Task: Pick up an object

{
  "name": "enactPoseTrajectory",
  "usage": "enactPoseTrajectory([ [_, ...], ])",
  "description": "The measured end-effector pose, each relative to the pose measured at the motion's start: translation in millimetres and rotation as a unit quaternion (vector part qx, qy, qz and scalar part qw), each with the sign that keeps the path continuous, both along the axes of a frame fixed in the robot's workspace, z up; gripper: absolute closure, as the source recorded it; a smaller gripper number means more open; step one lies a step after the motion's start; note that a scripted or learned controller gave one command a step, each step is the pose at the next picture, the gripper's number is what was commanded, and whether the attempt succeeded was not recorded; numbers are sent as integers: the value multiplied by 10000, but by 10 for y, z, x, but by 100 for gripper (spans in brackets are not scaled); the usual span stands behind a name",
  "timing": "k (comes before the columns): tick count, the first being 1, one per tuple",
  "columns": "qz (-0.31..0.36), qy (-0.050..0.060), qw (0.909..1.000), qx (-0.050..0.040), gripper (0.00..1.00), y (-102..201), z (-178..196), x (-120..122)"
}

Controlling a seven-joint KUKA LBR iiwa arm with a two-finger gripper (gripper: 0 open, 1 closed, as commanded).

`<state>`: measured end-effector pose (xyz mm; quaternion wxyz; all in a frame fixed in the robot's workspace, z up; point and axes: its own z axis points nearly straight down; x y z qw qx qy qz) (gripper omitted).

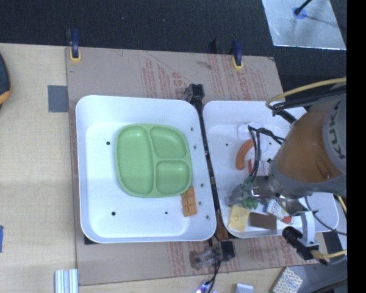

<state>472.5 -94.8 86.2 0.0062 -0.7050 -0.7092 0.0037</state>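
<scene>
Wooden table (24,163), cardboard sheet (140,72) under both bins, dark floor (140,8) beyond. Tool (247,194) buried in right bin (222,121) clutter; grip state: cannot tell.

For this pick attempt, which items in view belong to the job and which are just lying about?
Job:
- end effector
- right bin
- orange piece
- yellow block

Lying about:
- green divided plate
- small brown piece
- left bin
- blue clamps

A pale wooden bench (24,182) meets dark carpeted floor (140,11) beyond.
</scene>
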Motion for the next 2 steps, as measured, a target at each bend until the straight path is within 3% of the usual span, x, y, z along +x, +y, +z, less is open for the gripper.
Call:
enactPoseTrajectory([
  [1,13,-33,10000,-15,100,-24,149,24],
  [2,29,-111,9999,-11,100,669,1110,527],
])
